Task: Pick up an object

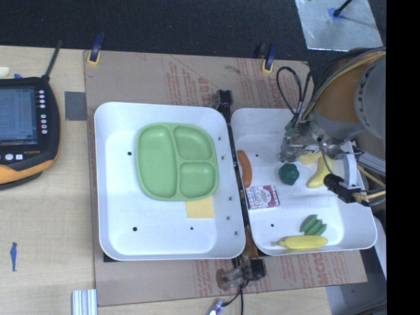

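Step in hand looks like the approach: gripper [298, 151] is low in the right bin [262, 120], nothing seen between its parts, and I cannot tell if it is open or closed. Nearest obj. is the dark green round piece [289, 173], just below the tip, close or touching. A yellow banana [319, 174] lies beside. Next move probably needs to centre over the green piece before closing

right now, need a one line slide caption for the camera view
KUKA arm's gripper low in the right bin above a dark green object; left bin holds a green divided plate.
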Motion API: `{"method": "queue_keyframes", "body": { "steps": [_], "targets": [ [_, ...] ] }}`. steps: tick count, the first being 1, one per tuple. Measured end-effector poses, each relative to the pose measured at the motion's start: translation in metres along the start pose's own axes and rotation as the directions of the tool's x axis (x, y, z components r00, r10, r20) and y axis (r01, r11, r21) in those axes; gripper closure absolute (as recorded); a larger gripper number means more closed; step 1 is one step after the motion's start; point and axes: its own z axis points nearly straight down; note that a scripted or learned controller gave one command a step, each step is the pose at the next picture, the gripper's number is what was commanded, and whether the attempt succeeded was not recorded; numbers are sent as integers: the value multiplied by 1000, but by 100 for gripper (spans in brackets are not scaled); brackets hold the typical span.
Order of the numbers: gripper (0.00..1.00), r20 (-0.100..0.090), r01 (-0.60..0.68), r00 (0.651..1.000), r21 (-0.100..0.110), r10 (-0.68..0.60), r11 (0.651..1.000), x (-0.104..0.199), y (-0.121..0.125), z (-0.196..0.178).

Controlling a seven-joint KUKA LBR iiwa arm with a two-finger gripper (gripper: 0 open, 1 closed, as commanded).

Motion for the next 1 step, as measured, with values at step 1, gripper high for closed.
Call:
{"method": "queue_keyframes", "body": {
  "steps": [1],
  "targets": [
    [0,0,0,1000,0,0,1000,0,0,0]
  ]
}}
